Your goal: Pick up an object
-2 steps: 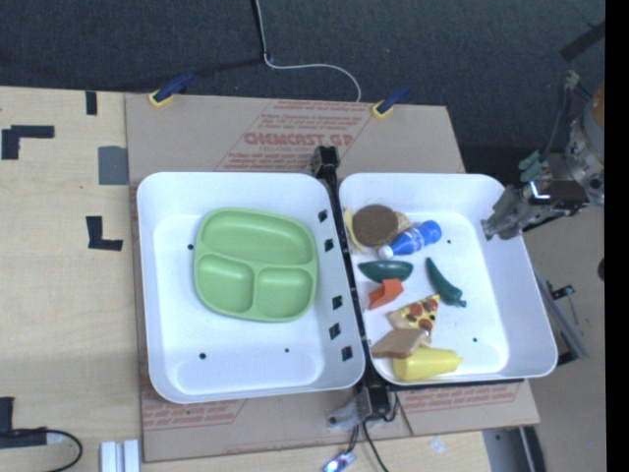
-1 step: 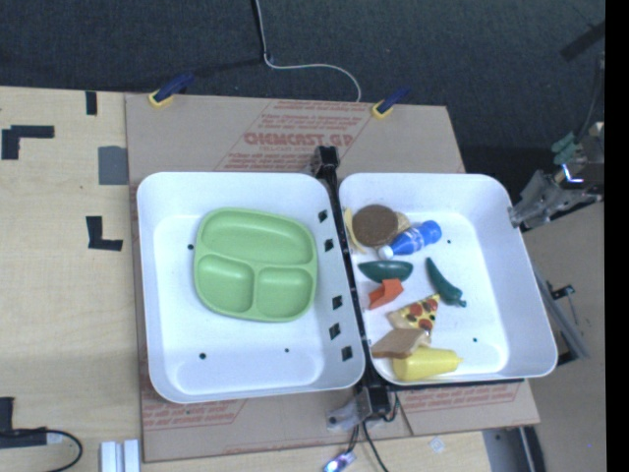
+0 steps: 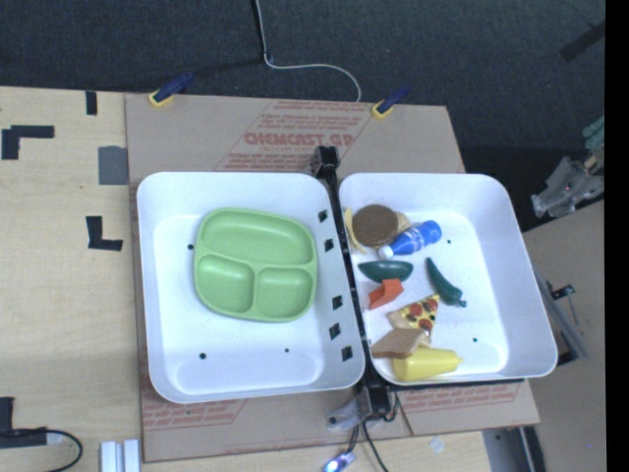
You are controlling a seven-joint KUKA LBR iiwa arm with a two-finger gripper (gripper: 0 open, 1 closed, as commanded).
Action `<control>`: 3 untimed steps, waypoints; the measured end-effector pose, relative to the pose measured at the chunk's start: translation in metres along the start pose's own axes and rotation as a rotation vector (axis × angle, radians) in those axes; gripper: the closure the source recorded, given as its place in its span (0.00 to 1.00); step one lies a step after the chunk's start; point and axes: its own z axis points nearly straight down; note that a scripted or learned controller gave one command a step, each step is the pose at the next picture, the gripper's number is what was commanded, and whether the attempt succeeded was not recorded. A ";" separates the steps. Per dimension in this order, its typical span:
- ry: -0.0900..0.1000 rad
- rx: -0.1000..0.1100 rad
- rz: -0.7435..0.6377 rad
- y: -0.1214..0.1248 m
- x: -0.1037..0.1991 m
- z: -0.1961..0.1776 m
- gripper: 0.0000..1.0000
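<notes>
A green divided plate [image 3: 254,264] lies in the left bin [image 3: 162,293] (the right bin [image 3: 496,293] holds a yellow toy [image 3: 428,364]).

Two shallow white bins [image 3: 172,293] [image 3: 501,264]; one green divided plastic tray [image 3: 256,265] (left bin); roughly eight small toy foods [image 3: 408,293] (right bin).
</notes>
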 end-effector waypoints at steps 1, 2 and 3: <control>0.000 0.000 0.002 0.000 -0.030 -0.021 1.00; -0.002 0.000 0.004 -0.001 -0.090 -0.043 1.00; -0.002 0.001 -0.001 0.001 -0.087 -0.053 1.00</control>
